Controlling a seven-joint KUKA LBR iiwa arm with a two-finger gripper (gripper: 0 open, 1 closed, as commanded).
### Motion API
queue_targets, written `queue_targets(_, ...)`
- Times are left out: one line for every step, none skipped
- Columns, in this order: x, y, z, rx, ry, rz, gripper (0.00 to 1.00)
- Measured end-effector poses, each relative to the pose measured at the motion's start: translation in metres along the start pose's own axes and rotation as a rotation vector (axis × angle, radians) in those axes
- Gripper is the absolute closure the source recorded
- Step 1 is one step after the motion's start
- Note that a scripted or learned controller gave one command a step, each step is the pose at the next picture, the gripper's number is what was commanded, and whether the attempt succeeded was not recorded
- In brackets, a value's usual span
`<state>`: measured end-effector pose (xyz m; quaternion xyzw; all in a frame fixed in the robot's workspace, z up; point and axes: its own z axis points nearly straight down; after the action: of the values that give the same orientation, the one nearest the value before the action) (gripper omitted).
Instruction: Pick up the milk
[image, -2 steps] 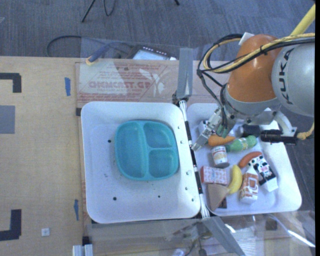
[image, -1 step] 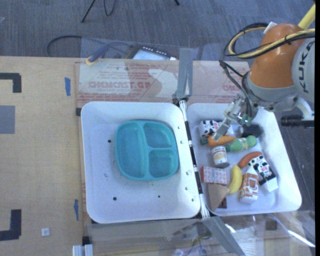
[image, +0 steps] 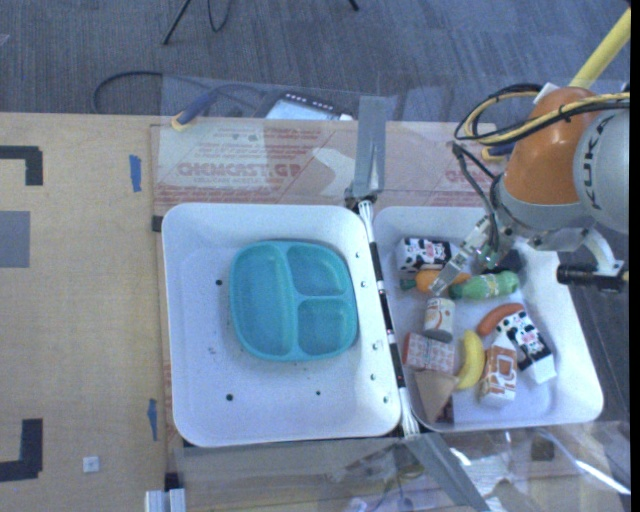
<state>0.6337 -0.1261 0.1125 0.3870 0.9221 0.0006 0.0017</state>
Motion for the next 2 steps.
queue_targets(-0.065, -0.065, -0.055, -0.001, -0.004, 0.046, 0.00)
queue_targets(-0.024, -0.113, 0.004, 0.000, -0.001, 0.182, 0.00)
